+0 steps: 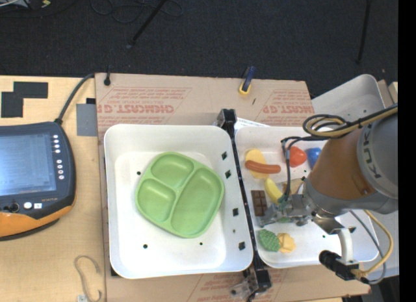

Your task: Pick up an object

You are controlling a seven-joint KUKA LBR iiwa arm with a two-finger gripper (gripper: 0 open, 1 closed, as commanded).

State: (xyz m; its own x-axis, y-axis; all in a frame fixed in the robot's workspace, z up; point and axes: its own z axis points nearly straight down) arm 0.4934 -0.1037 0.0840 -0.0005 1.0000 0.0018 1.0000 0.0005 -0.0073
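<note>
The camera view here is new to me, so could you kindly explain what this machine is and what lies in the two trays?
One camera looks down at a slant on a bench. The grey arm with an orange band is a robot reaching in from the right; its gripper hangs low over the right bin. That bin holds toy food: a hot dog, a banana, a brown chocolate bar and a green piece. The left bin holds a green divided plate. Whether anything is held is hidden.
</note>
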